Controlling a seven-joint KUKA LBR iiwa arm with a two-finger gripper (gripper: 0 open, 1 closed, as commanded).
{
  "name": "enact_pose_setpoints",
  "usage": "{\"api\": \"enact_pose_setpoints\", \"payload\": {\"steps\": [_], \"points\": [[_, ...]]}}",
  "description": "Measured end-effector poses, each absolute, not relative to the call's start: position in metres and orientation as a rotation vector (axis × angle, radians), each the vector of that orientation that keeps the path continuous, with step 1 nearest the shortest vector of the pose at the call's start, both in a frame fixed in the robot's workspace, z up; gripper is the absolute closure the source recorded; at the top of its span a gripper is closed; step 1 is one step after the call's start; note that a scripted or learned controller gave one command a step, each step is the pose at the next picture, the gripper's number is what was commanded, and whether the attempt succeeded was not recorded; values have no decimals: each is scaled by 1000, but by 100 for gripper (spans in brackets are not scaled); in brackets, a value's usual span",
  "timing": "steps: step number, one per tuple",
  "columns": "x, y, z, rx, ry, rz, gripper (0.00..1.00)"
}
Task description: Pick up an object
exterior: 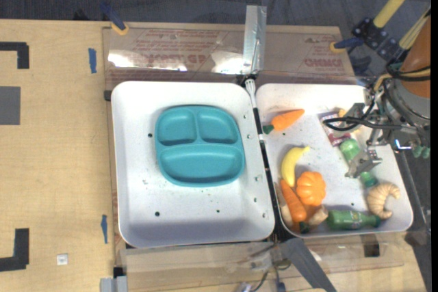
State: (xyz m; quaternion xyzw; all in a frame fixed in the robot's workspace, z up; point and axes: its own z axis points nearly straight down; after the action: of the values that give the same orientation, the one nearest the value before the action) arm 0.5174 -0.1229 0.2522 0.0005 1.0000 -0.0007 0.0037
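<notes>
Toys crowd the right bin (321,98), where the gripper (363,164) partly hides a green piece (350,148), its opening impossible to tell

Tool (365,162) low, arm from right

The right bin (404,215) holds toy food. A carrot (286,120) lies at the top, with a yellow banana (293,165) and orange pumpkin (310,188) lower down. A croissant (382,200) sits by a green bottle (352,219).

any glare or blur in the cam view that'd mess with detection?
Camera view: glare on the clear plastic sheet behind the bins and the taped metal strip; soft shadows under the teal divided plate; the gripper in the right white bin looks slightly soft.
</notes>
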Motion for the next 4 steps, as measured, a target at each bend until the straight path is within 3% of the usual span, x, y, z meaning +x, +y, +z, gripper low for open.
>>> {"api": "enact_pose_setpoints", "payload": {"steps": [1,2,3,4], "points": [[525,-133,90,231,3119,-2,0],[510,-94,92,355,3099,-2,0],[564,-133,146,381,3107,-2,0],[549,-110,115,290,3104,-4,0]]}}
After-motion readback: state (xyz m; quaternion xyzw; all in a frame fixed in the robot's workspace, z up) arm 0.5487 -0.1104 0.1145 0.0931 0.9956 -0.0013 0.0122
